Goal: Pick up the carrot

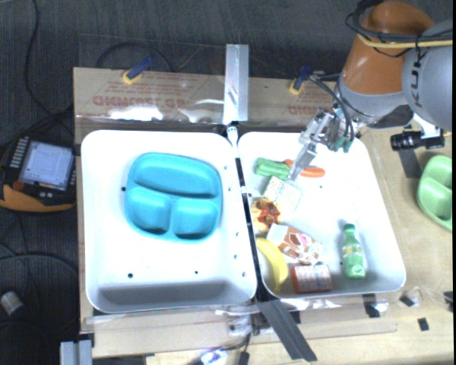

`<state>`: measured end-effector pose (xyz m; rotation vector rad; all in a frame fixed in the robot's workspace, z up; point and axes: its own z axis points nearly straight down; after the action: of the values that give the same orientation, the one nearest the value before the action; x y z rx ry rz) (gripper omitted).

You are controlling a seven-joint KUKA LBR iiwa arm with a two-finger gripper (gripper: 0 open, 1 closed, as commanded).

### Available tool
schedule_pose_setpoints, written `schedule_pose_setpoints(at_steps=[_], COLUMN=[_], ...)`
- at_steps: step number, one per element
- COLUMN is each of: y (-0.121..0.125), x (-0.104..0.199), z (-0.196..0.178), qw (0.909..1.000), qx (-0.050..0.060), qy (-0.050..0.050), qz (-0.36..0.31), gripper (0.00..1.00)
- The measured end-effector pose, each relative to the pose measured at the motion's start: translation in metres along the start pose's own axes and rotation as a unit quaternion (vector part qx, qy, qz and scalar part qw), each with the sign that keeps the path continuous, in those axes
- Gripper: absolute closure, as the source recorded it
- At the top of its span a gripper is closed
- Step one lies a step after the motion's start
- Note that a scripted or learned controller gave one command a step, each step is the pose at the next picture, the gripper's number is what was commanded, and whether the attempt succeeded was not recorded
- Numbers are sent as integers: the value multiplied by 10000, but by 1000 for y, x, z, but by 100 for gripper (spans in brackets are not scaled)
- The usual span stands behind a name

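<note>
Where the arm (387, 52) reaches in over the far right corner of the right bin (380, 204), its claw (298, 172) points down and to the left, with the thin fingers ending near the bin's far end. Whether those fingers are spread or pressed together cannot be told at this size, and nothing can be seen pinched between them.

The carrot (311, 171) lies on the bin floor near the far wall, a short orange piece set roughly crosswise. It sits just beside the claw tip, on its right side; the claw's lower part crosses over the carrot's left end, so whether they touch is unclear. Just to the left of the claw lies a green vegetable-like piece (271, 167), in line with the carrot. Right below the tip is a small pale checked packet (283, 195).

Nearer the camera in the same bin lie a red and yellow snack item (264, 211), a banana (272, 263), a pink and white wrapper (299, 245), a red can (311, 278) on its side, and a small green bottle (353, 252) toward the right wall.

The left bin (106, 280) holds a blue divided tray (171, 196). Both bins rest on the counter (387, 166), and a light green object (438, 188) stands at its right edge.
</note>
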<state>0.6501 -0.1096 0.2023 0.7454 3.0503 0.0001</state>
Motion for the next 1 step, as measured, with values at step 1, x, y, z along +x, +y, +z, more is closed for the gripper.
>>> schedule_pose_setpoints(at_steps=[1], y=[0], x=[0], z=[0], qw=[10000], qx=[0], qy=[0], qz=[0], gripper=[0])
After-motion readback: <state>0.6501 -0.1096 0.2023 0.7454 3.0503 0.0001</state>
